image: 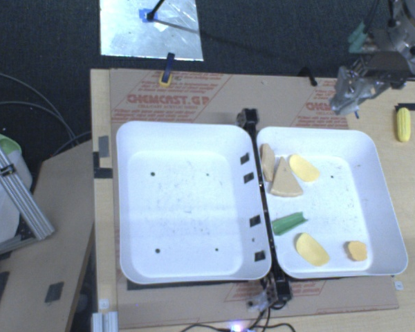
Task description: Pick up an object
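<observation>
The right bin (373, 185) holds several small objects. A tan wedge (286, 180) lies against a tan strip (267, 161) near the bin's left wall, with a yellow oval (303, 168) beside them. A green pod (288, 222) lies lower, then a yellow piece (311, 249) and a small orange piece (356, 250) near the front. My gripper (346, 97) hangs high above the bench past the right bin's far rim, well away from all the objects. Nothing shows between its fingers.
The left bin (180, 199) adjoins the right one along a dark hinge strip (259, 199). A yellow item (403, 124) lies on the bench at far right. A shiny sheet (150, 18) lies behind the bins, and a metal frame (14, 185) stands at left.
</observation>
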Robot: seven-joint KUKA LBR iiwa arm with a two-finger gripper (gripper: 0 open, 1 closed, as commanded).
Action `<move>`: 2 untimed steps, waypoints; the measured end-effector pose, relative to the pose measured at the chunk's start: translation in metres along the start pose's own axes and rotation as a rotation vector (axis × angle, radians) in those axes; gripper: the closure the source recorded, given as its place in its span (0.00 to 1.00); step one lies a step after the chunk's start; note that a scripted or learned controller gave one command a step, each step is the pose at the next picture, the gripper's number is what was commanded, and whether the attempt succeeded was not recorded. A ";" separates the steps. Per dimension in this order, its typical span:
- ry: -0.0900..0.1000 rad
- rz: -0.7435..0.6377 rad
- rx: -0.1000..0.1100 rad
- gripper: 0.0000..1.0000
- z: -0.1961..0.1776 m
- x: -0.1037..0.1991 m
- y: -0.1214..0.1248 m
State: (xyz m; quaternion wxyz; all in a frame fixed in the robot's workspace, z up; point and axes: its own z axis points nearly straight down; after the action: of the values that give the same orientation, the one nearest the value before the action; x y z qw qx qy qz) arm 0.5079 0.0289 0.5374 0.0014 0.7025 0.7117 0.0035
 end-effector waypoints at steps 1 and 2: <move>0.000 -0.002 0.007 1.00 0.035 0.110 -0.022; 0.001 0.001 0.004 1.00 0.018 0.193 -0.020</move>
State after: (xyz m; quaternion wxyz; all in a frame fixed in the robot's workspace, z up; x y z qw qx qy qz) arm 0.4855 0.2212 0.5197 -0.0002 0.7027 0.7115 0.0027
